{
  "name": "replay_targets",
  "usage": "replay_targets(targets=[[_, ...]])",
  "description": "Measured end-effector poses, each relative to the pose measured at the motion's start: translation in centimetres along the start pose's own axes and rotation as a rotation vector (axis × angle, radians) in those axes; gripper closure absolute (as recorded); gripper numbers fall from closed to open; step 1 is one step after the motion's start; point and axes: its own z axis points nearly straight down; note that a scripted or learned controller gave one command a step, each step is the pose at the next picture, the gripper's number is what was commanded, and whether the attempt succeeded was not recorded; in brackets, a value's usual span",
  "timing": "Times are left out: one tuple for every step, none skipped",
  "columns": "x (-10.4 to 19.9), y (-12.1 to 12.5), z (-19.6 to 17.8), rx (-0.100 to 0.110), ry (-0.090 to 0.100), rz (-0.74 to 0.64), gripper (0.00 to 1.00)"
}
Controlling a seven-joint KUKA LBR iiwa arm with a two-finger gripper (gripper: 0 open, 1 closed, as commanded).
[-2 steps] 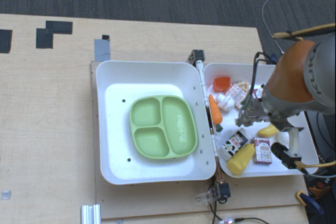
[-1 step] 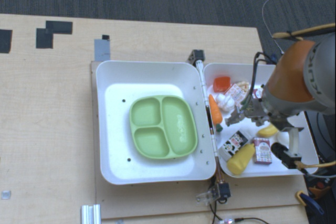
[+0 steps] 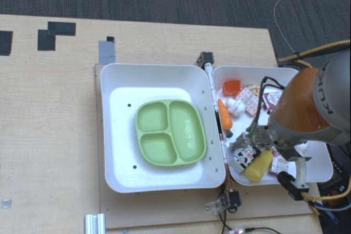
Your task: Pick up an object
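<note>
My gripper (image 3: 251,144) hangs low over the front left part of the right bin (image 3: 323,170), below the arm's orange band (image 3: 299,101). Just under it lie a yellow bottle-like object (image 3: 258,166) and a small black and white item (image 3: 243,157). Further back in the same bin are an orange carrot (image 3: 224,114), a white lumpy object (image 3: 236,106), a red block (image 3: 231,86) and some pale snack packets (image 3: 250,98). The arm hides the middle of this bin.
The left bin (image 3: 118,118) holds a green divided plate (image 3: 170,132). A ridge with a black clamp (image 3: 206,58) separates the two bins. Cables (image 3: 323,203) run off the bench at the front right.
</note>
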Motion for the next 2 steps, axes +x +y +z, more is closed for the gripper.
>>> replay_targets(targets=[[0.0,0.3,-1.1,-0.007,-0.001,0.000,1.00],[9.3,-0.1,-9.8,0.010,0.003,-0.004,1.00]])
